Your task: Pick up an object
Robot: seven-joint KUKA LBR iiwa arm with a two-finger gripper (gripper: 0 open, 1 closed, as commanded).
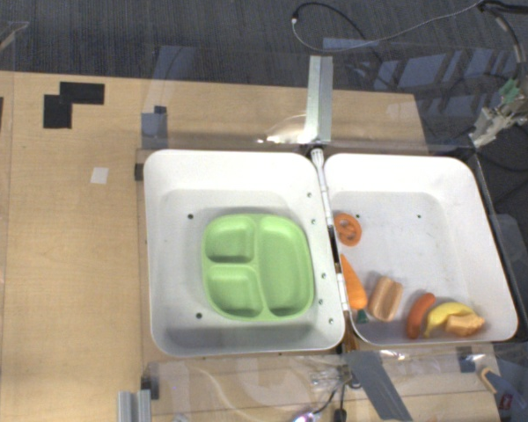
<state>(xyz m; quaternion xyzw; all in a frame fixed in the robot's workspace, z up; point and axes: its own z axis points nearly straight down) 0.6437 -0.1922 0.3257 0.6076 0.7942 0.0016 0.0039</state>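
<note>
Orange carrot lies lengthwise along the divider; jaws' state: cannot tell.

Matt white plastic bins, smooth green plastic divided tray with soft sheen, glossy plastic toy carrot, pale wood-grain bench top, brushed metal post, dark ribbed floor

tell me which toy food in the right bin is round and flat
The orange slice, lying alone near the divider at the bin's left wall. The carrot, bread roll, sausage and banana are all elongated.
</note>
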